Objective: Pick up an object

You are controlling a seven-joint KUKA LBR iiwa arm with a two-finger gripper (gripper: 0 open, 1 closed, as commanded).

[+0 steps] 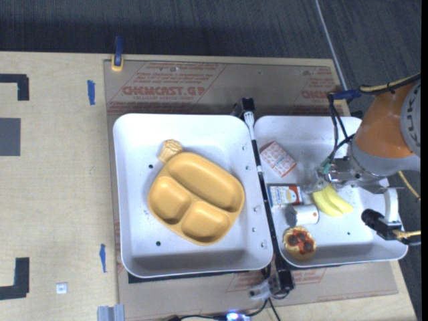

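The small tart (299, 241) lay front of right bin (348, 256); jaws state unclear above banana (332, 201), prob. light, soft, slippery; grip mid-body.

On your right, the arm (391, 129) shows a broad orange band (381, 126) above the wrist, rounded in section and glossy. Beside it you see a light grey link segment (416, 116) with a smooth casing. Below the band, the wrist housing (371, 162) is grey. Black cables (341, 136) loop along the wrist's near side, and a thinner yellowish cable (388, 85) arcs over the band. A blue fitting (342, 95) sits where the cables gather. The gripper (334, 172) body is dark grey metal; detail there is too small to resolve.
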